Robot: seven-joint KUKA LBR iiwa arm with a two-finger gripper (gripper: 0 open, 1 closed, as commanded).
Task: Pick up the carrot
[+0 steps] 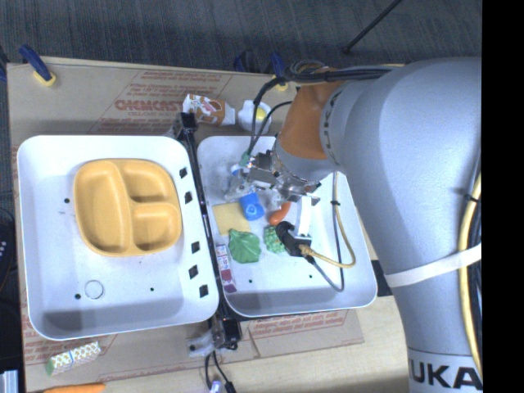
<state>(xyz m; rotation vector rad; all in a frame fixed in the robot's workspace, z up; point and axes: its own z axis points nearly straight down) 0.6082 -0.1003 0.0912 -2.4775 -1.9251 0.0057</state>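
Reaching down into the right bin (344, 289), the gripper (274, 188) is judged to be closing in on the carrot (280, 214), which lies just below the jaws, beside a blue piece (252, 210). Whether the jaws are apart cannot be told. A short descent and a firm squeeze are called for next.

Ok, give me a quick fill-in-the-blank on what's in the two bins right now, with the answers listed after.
1. The yellow divided tray sits in the ____ bin of the camera view.
2. The hand hangs over the ____ bin, where the food items lie.
3. The small orange carrot lies just right of the ____ piece.
4. The leafy item near the bin's middle is coloured ____.

Answers: left; right; blue; green
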